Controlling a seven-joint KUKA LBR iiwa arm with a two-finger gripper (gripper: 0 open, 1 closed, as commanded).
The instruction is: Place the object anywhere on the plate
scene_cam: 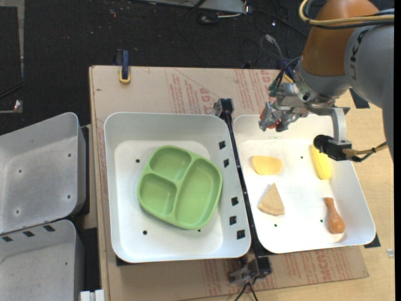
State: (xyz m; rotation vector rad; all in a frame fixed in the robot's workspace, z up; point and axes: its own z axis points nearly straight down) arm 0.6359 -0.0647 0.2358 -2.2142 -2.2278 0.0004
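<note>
Green plate sits in the left bin; gripper hovers over the right bin, finger state unclear

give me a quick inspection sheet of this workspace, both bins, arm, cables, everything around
surface: two white bins side by side on a cardboard-covered bench
job's things: green plate with three compartments in the left bin; right bin holds a yellow wedge, a tan wedge, a yellow piece and an orange drumstick shape
clutter: blue clamp at the bench's far edge
grippers: gripper hovers over the right bin's far left corner, nothing between its fingers
cables: yellow cable looped over the arm
surroundings: spare white bins at left
</note>
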